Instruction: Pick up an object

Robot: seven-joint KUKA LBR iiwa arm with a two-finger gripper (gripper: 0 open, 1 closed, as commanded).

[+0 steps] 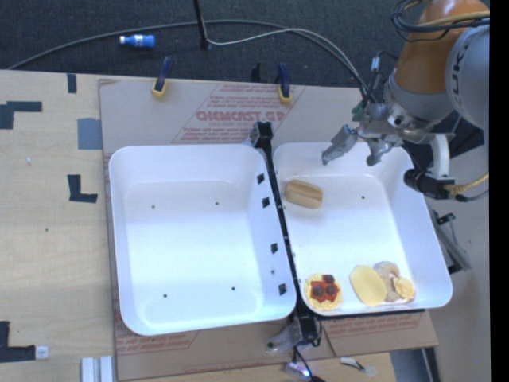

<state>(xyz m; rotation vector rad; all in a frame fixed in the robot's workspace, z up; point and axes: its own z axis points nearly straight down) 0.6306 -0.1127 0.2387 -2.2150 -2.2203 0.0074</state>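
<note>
My gripper (354, 151) hangs over the far edge of the right bin (413, 213), its two grey fingers spread open with nothing between them. A tan bread roll (303, 194) lies in the right bin's far left part, to the left of and a little nearer than the gripper. At the bin's near edge sit a small tart with dark berries (323, 290), a yellow oval piece (367, 284) and a pale lumpy food item (393, 281).
The left bin (191, 237) stands beside the right one, with a black clipped divider (274, 221) between them. Clamps (162, 78) hold the cardboard sheet at the far side. Cables (318, 42) run behind the bins toward the arm.
</note>
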